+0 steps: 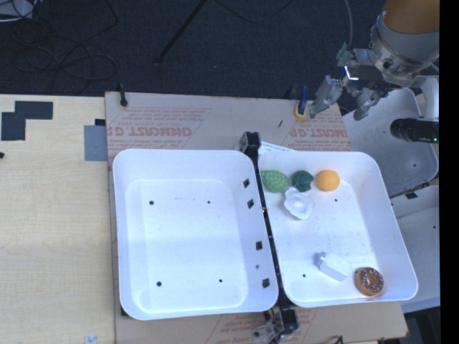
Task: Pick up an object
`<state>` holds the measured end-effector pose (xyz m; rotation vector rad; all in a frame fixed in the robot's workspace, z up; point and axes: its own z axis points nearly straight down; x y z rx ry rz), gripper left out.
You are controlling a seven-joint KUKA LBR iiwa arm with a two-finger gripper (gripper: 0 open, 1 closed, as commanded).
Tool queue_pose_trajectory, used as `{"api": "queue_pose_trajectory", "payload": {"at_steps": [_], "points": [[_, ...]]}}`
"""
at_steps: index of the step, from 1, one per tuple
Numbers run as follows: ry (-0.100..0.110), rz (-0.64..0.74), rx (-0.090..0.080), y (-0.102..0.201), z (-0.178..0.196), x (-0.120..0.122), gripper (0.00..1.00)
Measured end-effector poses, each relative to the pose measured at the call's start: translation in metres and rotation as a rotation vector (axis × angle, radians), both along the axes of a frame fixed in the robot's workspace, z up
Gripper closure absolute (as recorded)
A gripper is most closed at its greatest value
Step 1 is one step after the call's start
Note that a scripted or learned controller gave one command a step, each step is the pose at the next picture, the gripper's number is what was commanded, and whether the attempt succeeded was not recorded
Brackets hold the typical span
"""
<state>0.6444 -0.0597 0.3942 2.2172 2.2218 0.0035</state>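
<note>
The right bin (pixel 373 192) holds several small objects. An orange ball (pixel 328 180) lies near its far edge, beside a dark green ball (pixel 302 180) and a light green lumpy piece (pixel 273 180). A white crumpled piece (pixel 298 205) sits just in front of them. Near the front right are a white block (pixel 331 267) and a brown doughnut-like ring (pixel 369 282). My gripper (pixel 347 97) hangs above the bench beyond the far edge of the right bin, open, with nothing between its fingers.
The left bin (pixel 186 235) stands next to the right one, joined by a black divider (pixel 258 221). Both rest on a cardboard sheet (pixel 179 124). A yellow-and-blue clip (pixel 301 106) sits on the cardboard near the gripper. Light wood benchtop (pixel 50 228) lies to the left.
</note>
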Motion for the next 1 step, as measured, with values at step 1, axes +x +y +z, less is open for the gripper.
{"api": "queue_pose_trajectory", "payload": {"at_steps": [1], "points": [[-0.005, 0.000, -0.001, 0.0023, 0.0930, -0.0304, 0.00]]}}
